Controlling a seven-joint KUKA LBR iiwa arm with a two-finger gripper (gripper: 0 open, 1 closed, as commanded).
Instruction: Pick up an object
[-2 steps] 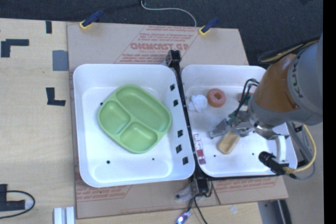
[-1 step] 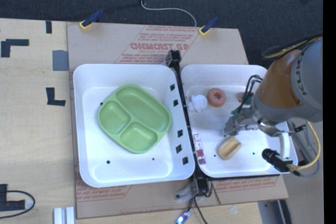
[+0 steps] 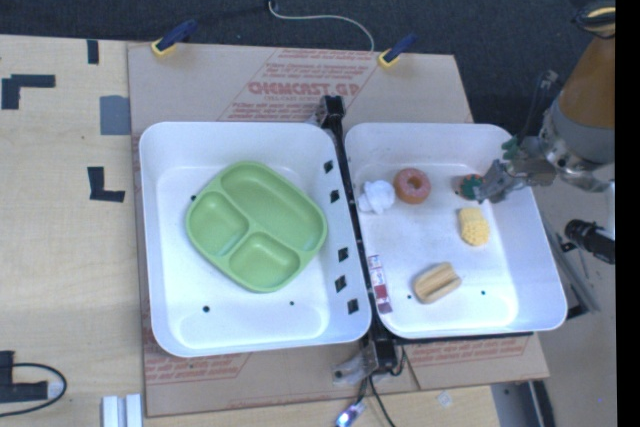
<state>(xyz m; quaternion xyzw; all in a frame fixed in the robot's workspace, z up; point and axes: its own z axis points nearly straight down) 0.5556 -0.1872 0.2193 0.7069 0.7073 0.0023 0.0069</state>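
The right bin (image 3: 530,305) holds four small items, all well apart: a brown ring-shaped doughnut toy (image 3: 411,185) at the far middle, a crumpled white item (image 3: 377,196) just left of it, a yellow corn-like piece (image 3: 474,225) at the right, and a tan bread-like block (image 3: 436,282) at the near middle. All appear light. The doughnut toy and block look firm enough to pinch; take the block across its short width, the doughnut toy across its ring wall. The white item looks soft and may collapse under grip. The left bin (image 3: 160,215) holds one green compartment tray (image 3: 257,225), lying flat and tilted in plan. The gripper (image 3: 478,187) sits low at the far right of the right bin, just beyond the corn-like piece; whether it is apart or together cannot be determined, and nothing is seen between it
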